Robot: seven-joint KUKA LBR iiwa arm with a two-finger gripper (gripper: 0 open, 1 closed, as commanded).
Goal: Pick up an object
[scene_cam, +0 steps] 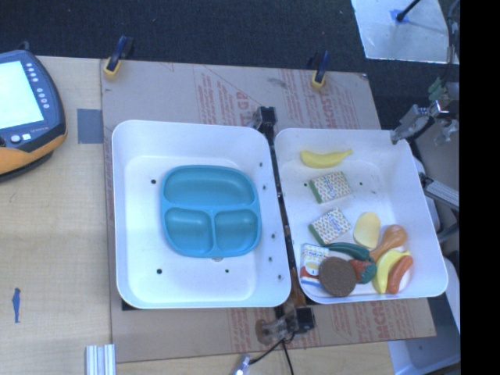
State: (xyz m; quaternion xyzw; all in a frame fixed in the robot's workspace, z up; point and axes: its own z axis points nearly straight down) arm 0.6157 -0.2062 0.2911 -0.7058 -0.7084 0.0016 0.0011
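Hanging at the far right edge of the bench, the gripper (426, 117) sits just past the back right corner of the right bin (418, 182). Metal parts show there, but whether it is parted or closed I cannot tell; nothing visible in it.

Candidate objects all lie to the gripper's left and toward the front. Nearest: yellow banana (325, 158), long axis running left-right across the bin, clear space around it. Just beyond it, a checked green-and-white packet (330, 186); a second packet (331, 225) further forward.

Front of the bin is crowded: pale yellow piece (366, 230), orange carrot (390, 241), green pepper (348, 251), brown round cookie (337, 276), hot dog (398, 273), all touching or overlapping. Judgement: banana is the easier target, isolated; the front cluster risks nudging neighbours.

Left bin (133, 209) well apart from the gripper, holds a blue divided tray (211, 210). Bin wall between gripper and banana is the only obstacle.
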